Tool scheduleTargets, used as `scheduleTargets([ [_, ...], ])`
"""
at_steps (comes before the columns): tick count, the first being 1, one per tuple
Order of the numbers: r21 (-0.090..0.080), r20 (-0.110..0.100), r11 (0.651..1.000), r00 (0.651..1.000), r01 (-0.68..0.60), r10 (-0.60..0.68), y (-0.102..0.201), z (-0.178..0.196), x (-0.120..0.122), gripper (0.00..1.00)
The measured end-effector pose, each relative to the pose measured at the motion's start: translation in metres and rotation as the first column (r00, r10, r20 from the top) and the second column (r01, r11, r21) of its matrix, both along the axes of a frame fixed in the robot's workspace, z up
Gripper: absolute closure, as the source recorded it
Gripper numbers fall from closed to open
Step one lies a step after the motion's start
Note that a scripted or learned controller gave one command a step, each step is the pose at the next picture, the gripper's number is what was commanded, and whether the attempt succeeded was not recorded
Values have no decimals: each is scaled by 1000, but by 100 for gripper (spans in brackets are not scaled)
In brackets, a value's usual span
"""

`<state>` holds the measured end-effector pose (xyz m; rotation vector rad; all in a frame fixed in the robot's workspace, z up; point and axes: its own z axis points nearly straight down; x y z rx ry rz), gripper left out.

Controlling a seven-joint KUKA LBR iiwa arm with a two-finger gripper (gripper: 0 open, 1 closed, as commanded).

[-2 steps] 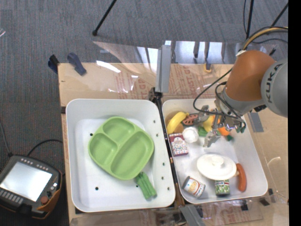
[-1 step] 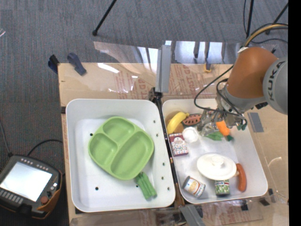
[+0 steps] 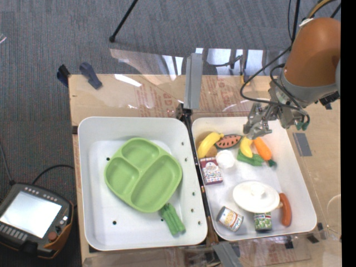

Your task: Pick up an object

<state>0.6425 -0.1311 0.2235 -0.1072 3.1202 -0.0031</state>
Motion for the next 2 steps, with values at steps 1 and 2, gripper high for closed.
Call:
scheduleTargets([
  [1, 5, -22, 967, 967, -255, 255, -27, -120, -68, 100],
  [2, 3, -17, 967, 967, -256, 256, -27, -118, -67, 0],
])
